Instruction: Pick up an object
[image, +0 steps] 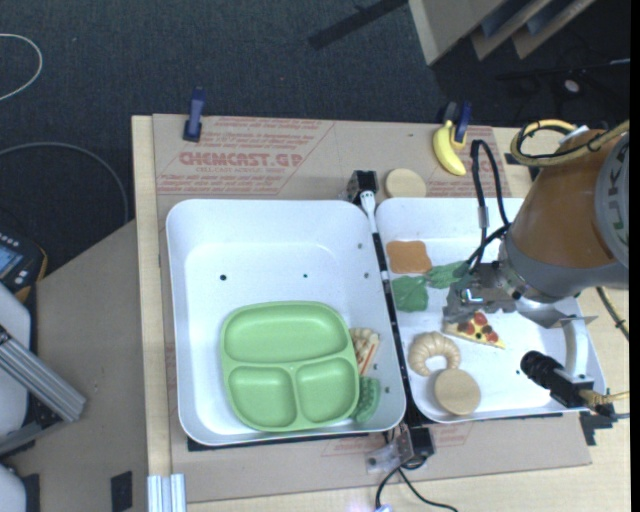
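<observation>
Left bin (200, 250): a green three-compartment tray (290, 362) lies in its near half, with a small green piece (367, 398) and a pale, striped food item (364, 346) wedged between the tray's right edge and the bin wall. Beyond the bins, on the bench at the far side, lie a round tan disc (405, 183) and a banana (450, 150). Right bin (560, 400): an orange-brown slab, toast-like (408, 256), lies at the far left; a green leafy piece (410, 292) sits just near of it; a croissant (433, 351) and a round tan bun (457, 391) occupy the near left. A pizza slice (478, 328) lies at the bin's middle, just right of the croissant. The gripper (470, 300) stands directly over the slice's far edge, touching or just above it; whether its fingers are spread or closed cannot be told. Nothing is seen lifted. The grey and orange arm (570, 215) covers the bin's far right.
</observation>
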